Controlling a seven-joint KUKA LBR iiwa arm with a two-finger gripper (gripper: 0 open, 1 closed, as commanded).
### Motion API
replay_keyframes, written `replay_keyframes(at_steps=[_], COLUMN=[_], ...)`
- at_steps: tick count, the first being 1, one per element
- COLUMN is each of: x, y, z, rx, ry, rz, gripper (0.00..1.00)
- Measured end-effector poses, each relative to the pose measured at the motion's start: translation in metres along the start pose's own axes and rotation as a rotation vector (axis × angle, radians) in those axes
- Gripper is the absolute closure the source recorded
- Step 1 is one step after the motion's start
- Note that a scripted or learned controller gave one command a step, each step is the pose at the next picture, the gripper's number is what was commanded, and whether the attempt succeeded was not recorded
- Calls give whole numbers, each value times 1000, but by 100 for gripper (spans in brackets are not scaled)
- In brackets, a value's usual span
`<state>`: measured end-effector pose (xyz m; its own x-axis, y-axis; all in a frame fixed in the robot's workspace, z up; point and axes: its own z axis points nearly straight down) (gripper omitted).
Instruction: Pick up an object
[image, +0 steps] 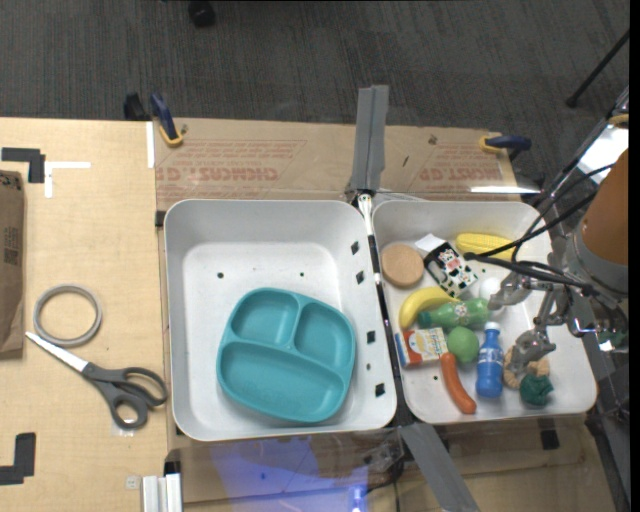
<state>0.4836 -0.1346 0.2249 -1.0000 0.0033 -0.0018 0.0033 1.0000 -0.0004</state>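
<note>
Fingers (520, 320) of the grey arm's gripper look spread apart over the right part of the right bin, one metal tip near the bin's middle and the other lower down by a small tan lump (517, 364), with nothing seen between them. At the left edge of the bench lies part of a brown paper bag (8, 262), then a roll of tape (67, 314) lying flat, and just below it a pair of grey-handled scissors (102, 378), its blades pointing up-left. The left bin (190, 300) holds a teal divided plate (290, 356) in its lower half. The right bin (575, 400) carries the things that could be picked: a round tan disc (403, 265) near its upper left corner, a banana (424, 304) below it, and a red and white carton (424, 346) by the left wall. A black and white spotted box (447, 268) sits right of the disc, with a second yellow fruit (483, 242) at the top wall. A green ball (462, 344) lies beside the carton, an orange-red stick (458, 386) below it, then a blue bottle (489, 364) upright just left of the lower tip. A dark green toy (537, 391) rests in the lower right corner.
</note>
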Motion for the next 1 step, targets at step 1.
replay_keyframes(at_steps=[1], x=[2], y=[17], z=[126], rx=[2], ry=[-11], rz=[-117], gripper=[0])
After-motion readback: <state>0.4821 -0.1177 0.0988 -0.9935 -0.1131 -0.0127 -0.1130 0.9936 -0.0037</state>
